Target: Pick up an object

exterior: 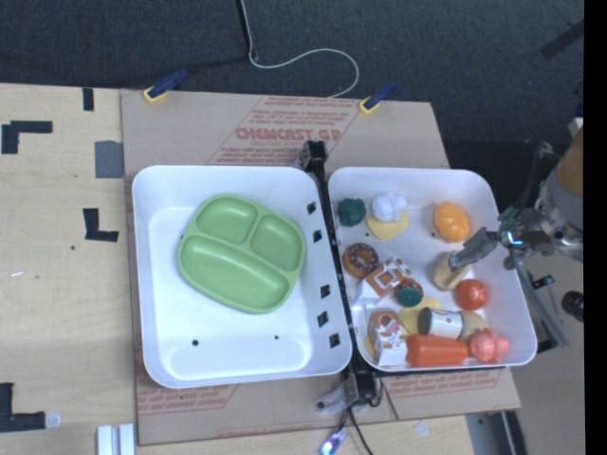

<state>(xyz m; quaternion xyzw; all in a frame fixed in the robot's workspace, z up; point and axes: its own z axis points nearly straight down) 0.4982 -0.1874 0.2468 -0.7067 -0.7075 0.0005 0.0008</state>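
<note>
beside the shallow white right bin [479,186], at its right rim: my two-finger gripper [474,250], finger state unreadable, touching a tan rounded toy [446,271].

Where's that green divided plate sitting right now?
The green divided plate lies in the left white bin, toward its upper middle, on the far side of the central divider from the toy food in the right white bin.

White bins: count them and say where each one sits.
2. The left bin holds a green divided plate; the right bin, touching it along the middle, holds the toy food pile.
</note>
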